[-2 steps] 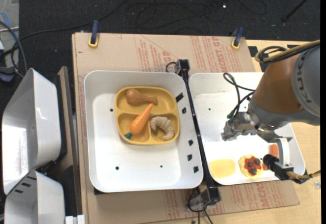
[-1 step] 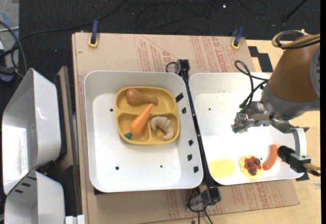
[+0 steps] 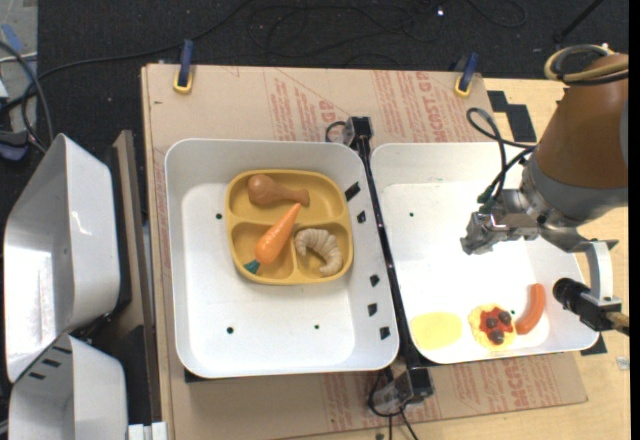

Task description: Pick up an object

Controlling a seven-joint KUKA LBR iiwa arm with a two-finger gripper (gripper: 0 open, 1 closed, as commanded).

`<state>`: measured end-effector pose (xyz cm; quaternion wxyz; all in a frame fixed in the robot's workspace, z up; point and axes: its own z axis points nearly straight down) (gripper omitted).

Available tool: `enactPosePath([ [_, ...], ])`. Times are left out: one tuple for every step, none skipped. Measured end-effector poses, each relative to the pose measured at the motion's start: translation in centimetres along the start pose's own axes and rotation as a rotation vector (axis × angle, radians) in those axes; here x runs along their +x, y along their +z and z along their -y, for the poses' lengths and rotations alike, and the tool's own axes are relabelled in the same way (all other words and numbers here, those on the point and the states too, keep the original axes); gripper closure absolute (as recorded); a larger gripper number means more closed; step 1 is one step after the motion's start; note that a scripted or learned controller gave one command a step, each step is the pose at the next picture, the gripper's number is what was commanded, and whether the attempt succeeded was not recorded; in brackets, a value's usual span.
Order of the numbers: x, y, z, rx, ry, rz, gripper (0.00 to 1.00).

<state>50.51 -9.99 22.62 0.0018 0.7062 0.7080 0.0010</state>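
Two white bins sit side by side on the worktop (image 3: 300,93). The left bin (image 3: 200,308) holds a yellow divided plate (image 3: 240,250) with a toy drumstick (image 3: 276,191), a carrot (image 3: 278,235) and a shrimp (image 3: 321,247), each in its own compartment. The right bin (image 3: 430,218) carries three loose pieces along its near edge: a flat yellow disc (image 3: 436,330), a small tart with berries (image 3: 493,322) just beside it, and an orange sausage (image 3: 531,308) leaning toward the right wall. The hand (image 3: 482,236) hangs over the bare middle of the right bin, well apart from all three, nothing visibly between its fingers; whether they are apart or together I cannot tell. Cables droop from the wrist beside it.
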Motion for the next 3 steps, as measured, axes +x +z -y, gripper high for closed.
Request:
enactPosePath([
  [4.6, -0.5, -2.8, 0.001, -0.005, -0.002, 1.00],
  [9.4, 0.5, -4.6, 0.003, -0.005, -0.001, 1.00],
  [15.0, 1.1, -5.9, 0.003, -0.007, -0.003, 1.00],
])
